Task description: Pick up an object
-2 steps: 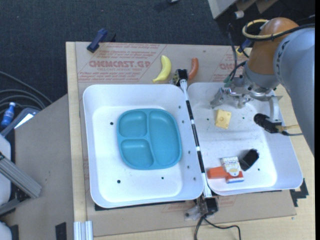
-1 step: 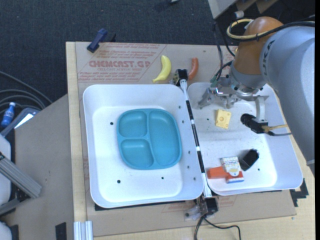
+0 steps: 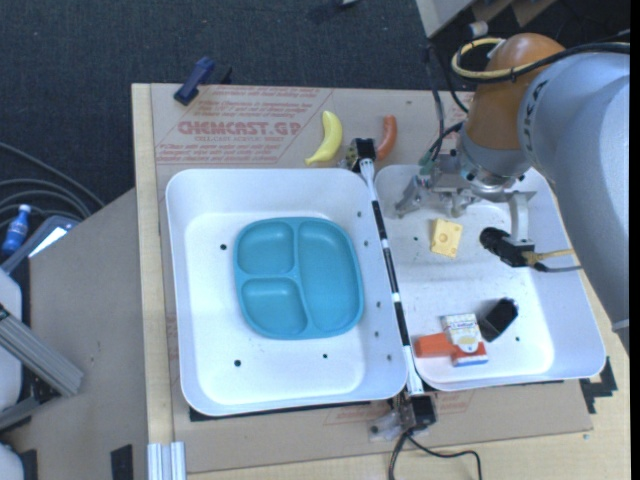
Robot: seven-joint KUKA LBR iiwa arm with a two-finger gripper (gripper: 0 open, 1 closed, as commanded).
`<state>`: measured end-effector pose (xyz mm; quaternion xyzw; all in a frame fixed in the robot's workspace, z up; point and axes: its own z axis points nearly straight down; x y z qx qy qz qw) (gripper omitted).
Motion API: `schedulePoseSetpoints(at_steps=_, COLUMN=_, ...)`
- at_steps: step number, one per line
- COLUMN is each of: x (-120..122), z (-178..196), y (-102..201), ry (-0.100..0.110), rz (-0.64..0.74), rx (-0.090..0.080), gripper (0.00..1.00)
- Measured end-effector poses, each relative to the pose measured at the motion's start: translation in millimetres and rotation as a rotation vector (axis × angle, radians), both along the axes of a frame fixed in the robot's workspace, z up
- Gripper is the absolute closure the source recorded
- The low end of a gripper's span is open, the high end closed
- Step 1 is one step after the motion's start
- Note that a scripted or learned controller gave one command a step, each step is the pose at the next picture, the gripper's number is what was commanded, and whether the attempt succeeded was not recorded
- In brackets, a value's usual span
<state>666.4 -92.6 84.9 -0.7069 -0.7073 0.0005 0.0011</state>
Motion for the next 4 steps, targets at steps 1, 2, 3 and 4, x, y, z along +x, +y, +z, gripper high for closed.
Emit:
schedulePoseSetpoints(at_steps=1, x=0, z=0, y=-50, ry=-0.004, rz=-0.001, rx=-0.002, gripper=0.00)
schedulePoseSetpoints(at_steps=2, x=0, z=0, y=0, ry=0.000, rz=0.000, rx=0.000, gripper=0.00)
schedulePoseSetpoints(at_steps=3, x=-89, z=-1, y=-1, ry=0.001, rz=-0.002, rx=0.000, gripper=0.00)
schedulePoseSetpoints(at_steps=4, x=-89, z=9, y=0, ry=-0.002, rz=-0.003, rx=0.000, gripper=1.00)
